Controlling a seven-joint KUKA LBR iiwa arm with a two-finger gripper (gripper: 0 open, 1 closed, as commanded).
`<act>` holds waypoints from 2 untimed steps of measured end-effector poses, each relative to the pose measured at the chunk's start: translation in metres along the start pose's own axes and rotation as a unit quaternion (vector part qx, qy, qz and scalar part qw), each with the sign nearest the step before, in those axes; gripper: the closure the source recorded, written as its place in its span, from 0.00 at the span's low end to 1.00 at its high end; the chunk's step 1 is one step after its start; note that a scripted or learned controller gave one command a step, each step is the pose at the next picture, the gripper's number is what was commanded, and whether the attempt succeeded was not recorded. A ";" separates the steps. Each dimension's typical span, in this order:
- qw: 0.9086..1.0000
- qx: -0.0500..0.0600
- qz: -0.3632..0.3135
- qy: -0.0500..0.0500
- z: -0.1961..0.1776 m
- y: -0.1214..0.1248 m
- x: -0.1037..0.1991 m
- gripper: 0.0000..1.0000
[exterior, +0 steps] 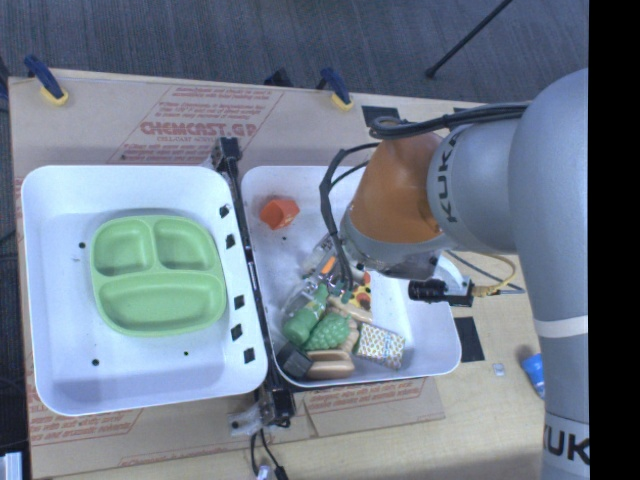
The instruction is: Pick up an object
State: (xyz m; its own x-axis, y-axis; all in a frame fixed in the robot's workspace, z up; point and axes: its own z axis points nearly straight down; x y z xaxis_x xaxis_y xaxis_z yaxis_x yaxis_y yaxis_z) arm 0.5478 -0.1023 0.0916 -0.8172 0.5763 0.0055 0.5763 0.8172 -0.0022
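We saw the grey KUKA arm [520, 198] filling the right side of the frame, its orange band bent down over the right bin [440, 353], and the gripper [335, 268] lowered into the clutter at the lower centre; we could not tell its state, since the wrist hid it from above. The candidates lay heaped in the lower part of that bin: a green knobbly toy [315, 330], a patterned packet [381, 344] just beside it on the right and a tan bun-like piece [328, 366] at the lower edge, all touching. An orange block [279, 212] sat alone toward the upper left of the same bin, well apart from the heap. We judged that a clean pick needed one item singled out, a straight descent, and a lift slow enough not to drag its neighbours. The left bin [40, 268] held a green divided plate [157, 274]. Both bins rested on printed cardboard [200, 118] clamped by blue clips [47, 80] over a wooden bench [500, 418], with dark carpet [150, 18] along the top.
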 end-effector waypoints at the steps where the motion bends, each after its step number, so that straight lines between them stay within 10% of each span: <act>1: 0.996 -0.001 0.093 -0.001 0.000 -0.012 0.031 0.00; 2: 0.996 0.000 0.091 -0.001 -0.010 -0.011 0.030 1.00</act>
State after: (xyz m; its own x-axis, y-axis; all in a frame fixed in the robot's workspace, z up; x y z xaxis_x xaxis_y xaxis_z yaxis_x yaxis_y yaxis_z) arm 0.5170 -0.0940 0.1016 -0.6992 0.7150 0.0036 0.7150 0.6992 -0.0021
